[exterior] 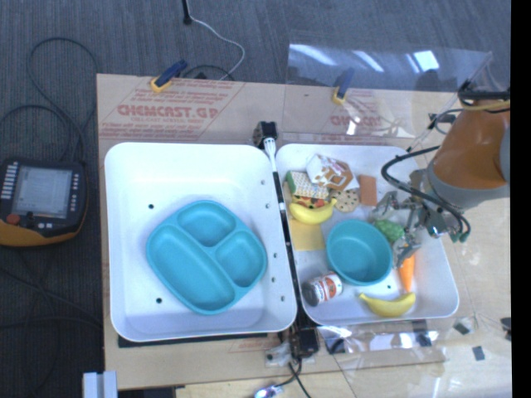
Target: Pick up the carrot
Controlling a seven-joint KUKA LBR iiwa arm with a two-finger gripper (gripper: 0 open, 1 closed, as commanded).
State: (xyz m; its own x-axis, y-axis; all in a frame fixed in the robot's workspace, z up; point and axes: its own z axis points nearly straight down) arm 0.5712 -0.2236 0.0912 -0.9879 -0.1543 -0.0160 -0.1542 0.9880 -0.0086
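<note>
Nearest the camera, a banana [387,304] lies at the right bin's [444,305] front edge, just below the carrot [406,271], which rests between a blue bowl [358,253] and the bin's right wall. Above the carrot's upper end, the hand [417,220] hangs low; whether it is open or closed cannot be told. Bowl, banana and wall crowd the carrot, so a closing grip may slip or strike the bowl's rim.
</note>
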